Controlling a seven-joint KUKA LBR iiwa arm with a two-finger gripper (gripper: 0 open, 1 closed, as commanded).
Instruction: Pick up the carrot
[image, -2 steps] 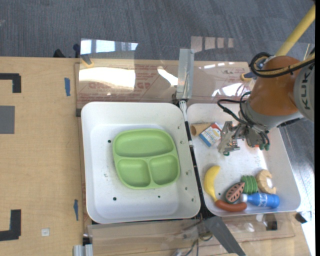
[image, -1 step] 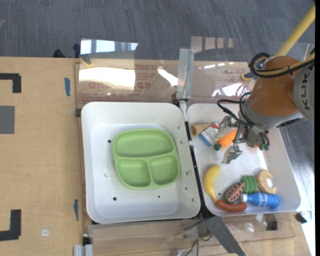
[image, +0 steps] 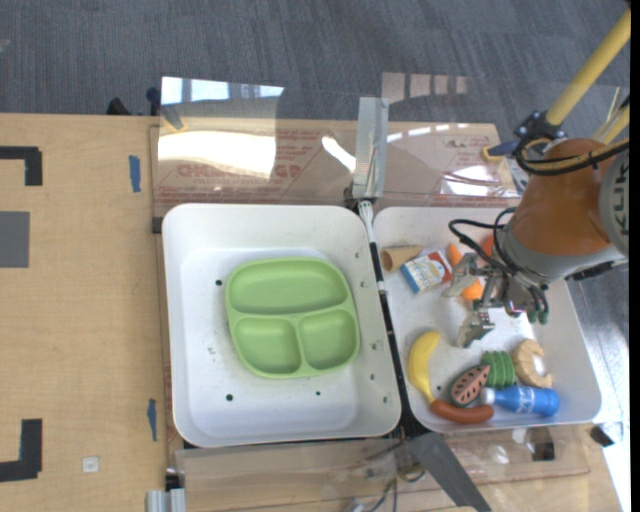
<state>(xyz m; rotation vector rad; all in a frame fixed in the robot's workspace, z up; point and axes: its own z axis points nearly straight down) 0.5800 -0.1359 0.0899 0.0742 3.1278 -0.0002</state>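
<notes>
**Over the right bin, the pincer hangs beside the carrot**

Within the right bin (image: 580, 330), near its upper middle, the carrot (image: 466, 283) is seen as a small orange piece, partly hidden by the arm's wrist and cabling. Its full shape cannot be made out; only orange patches are shown, one just right of a small red, white and blue carton (image: 427, 271) and another a little lower, close against the pincer's metal parts. The pincer (image: 480, 328) is pointed down into the bin, below and just right of the carrot. Whether its fingers are parted or closed cannot be told, and nothing can be seen between them.

Other toy foods are spread through the same bin: a tan cone (image: 398, 257) at the upper left, a yellow banana (image: 423, 363) at the lower left, a red sausage (image: 462, 411) along the bottom edge, a blue bottle (image: 526, 401) beside it, a green ridged item (image: 499, 368) and a pale bread-like piece (image: 531, 362).

In the left bin (image: 190, 300) a light green divided plate (image: 292, 316) is laid, with one long compartment above two smaller ones.

Both bins are carried on a counter (image: 70, 300) covered in brown board, marked with black corner shapes and short blue tape strips. Clear panels are stood behind the bins, and grey carpet is seen beyond.
</notes>
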